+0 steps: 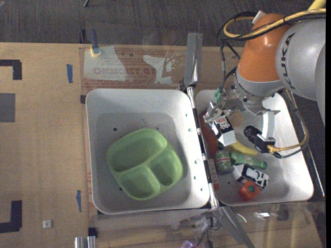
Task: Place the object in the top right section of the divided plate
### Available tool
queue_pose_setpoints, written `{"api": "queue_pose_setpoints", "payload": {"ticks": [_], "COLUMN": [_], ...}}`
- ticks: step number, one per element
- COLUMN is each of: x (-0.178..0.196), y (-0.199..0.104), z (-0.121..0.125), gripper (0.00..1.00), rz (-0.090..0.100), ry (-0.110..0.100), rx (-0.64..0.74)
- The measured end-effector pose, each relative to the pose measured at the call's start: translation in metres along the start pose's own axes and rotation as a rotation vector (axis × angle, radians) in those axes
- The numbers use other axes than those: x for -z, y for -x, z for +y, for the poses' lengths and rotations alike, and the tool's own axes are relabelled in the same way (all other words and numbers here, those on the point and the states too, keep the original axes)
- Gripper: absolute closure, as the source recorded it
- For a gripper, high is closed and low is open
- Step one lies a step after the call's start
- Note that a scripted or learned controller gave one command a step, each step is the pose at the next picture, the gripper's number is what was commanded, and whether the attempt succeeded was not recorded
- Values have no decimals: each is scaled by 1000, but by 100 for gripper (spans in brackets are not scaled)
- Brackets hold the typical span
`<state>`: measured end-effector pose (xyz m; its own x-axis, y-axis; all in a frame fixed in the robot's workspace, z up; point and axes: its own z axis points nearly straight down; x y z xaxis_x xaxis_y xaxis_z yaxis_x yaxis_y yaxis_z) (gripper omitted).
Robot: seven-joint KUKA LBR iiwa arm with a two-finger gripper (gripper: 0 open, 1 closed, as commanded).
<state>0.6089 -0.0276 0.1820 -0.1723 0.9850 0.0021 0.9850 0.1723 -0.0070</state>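
Note:
The green divided plate (pixel 145 163) lies in the left bin (pixel 98 138), with one long section on its upper left and two smaller sections on its lower right; nothing lies in it. My gripper (pixel 219 119) hangs low over the left part of the right bin (pixel 300 185), under the orange-banded wrist. Just below it lie a yellow banana (pixel 243 149), a green can-like thing (pixel 223 162) and a dark red thing (pixel 208 137) against the bin's left wall. A small white-and-black piece sits at the gripper's tip; whether it is held I cannot tell.
Nearer the front of the right bin lie a green elongated thing (pixel 252 161), a black-and-white box (pixel 255 176) and a red-orange fruit (pixel 249 190). A metal divider rail (pixel 199 138) separates the two bins. The arm covers the back of the right bin.

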Motion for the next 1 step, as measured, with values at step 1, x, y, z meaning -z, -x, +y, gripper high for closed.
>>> {"api": "queue_pose_setpoints", "payload": {"ticks": [1], "x": [0], "y": [-95], "z": [-36], "gripper": [100], "rz": [-1], "ry": [-1], "rx": [276]}}
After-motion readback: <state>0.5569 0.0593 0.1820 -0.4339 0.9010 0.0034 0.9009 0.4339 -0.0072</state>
